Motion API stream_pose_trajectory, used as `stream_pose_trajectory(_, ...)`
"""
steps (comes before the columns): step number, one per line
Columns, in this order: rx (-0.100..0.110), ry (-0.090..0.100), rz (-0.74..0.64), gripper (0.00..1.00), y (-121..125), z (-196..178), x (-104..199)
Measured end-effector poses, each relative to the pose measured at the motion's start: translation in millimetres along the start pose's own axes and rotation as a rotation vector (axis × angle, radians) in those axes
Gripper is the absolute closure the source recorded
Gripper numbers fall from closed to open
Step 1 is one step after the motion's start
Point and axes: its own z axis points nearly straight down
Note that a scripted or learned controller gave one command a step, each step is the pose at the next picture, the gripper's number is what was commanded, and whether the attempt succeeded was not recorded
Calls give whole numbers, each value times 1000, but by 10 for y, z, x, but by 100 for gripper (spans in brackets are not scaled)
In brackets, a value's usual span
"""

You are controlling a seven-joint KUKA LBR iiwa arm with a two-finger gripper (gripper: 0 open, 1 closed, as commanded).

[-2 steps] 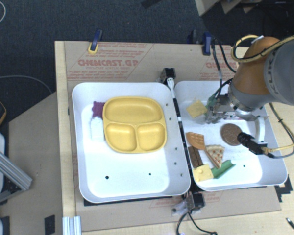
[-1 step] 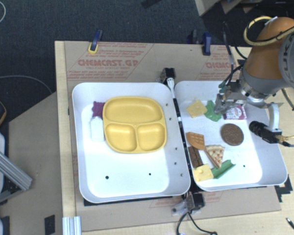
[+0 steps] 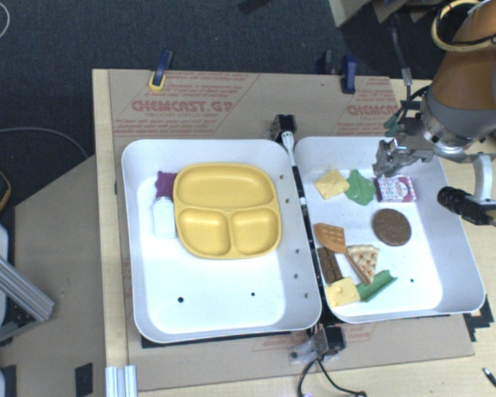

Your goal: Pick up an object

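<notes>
1. The gripper (image 3: 386, 164) hung over the far part of the right bin (image 3: 448, 263), the arm coming in from the right. On my screen I could not tell whether it was open, closed or holding anything.
2. The nearest object was a pink packet (image 3: 397, 190). It lay flat on the bin floor, right below the gripper and slightly toward me.
3. The left flank looked crowded. A green piece (image 3: 360, 187) sat just beside the packet. A pale yellow wedge (image 3: 331, 184) sat on that piece's other side, and the two appeared to touch.
4. On the near side of the packet a round brown disc (image 3: 392, 227) lay flat, close to it but apart.
5. Further toward me, on the left side of the same bin, a cluster sat well clear of the gripper:
   - a tan waffle-like square (image 3: 331, 237)
   - a dark brown bar (image 3: 329, 264) just below the square
   - a triangular sandwich piece (image 3: 364, 260) beside the bar
   - a yellow block (image 3: 342, 291) at the near edge
   - a green pod (image 3: 378, 284) tilted against the yellow block
6. The left bin (image 3: 215, 300) was away from the arm. It held a yellow divided tray (image 3: 226, 209). A white bottle (image 3: 163, 217) and a purple item (image 3: 165, 182) were squeezed between that tray and the bin's left wall.
</notes>
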Motion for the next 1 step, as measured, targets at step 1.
stream_pose_trajectory(1, 11, 4, -4, 100, -47, 65, 526)
